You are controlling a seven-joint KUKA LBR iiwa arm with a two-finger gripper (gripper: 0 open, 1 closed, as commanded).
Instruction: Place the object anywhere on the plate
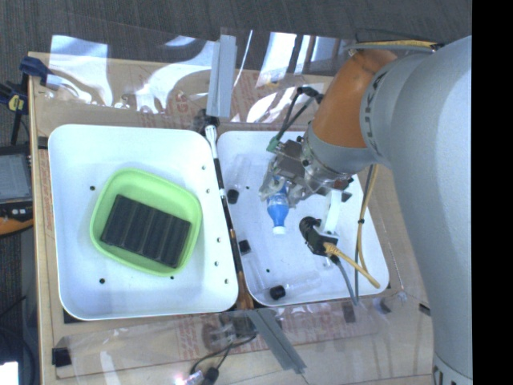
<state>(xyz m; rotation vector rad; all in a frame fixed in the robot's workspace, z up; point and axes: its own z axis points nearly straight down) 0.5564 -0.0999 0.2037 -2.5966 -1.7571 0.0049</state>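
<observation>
Bins sit side by side on the tabletop (pixel 48 327): the left bin (pixel 72 279) carries a green plate (pixel 186 207) with a dark ribbed insert (pixel 148 229) lying in it, and the right bin (pixel 256 263) is under the arm. The arm (pixel 417 127), grey with an orange band, comes in from the right and covers much of that bin's upper right part. The gripper (pixel 282 189) hangs low over the right bin, well apart from the plate. A small blue-and-white object (pixel 278 212) pokes out just beneath it, its upper end lost under the gripper body. Whether the fingers are closed on it or merely beside it I cannot tell, as the wrist hides them. A yellow cable (pixel 357 265) trails across the bin near a black fitting (pixel 311 231).
</observation>
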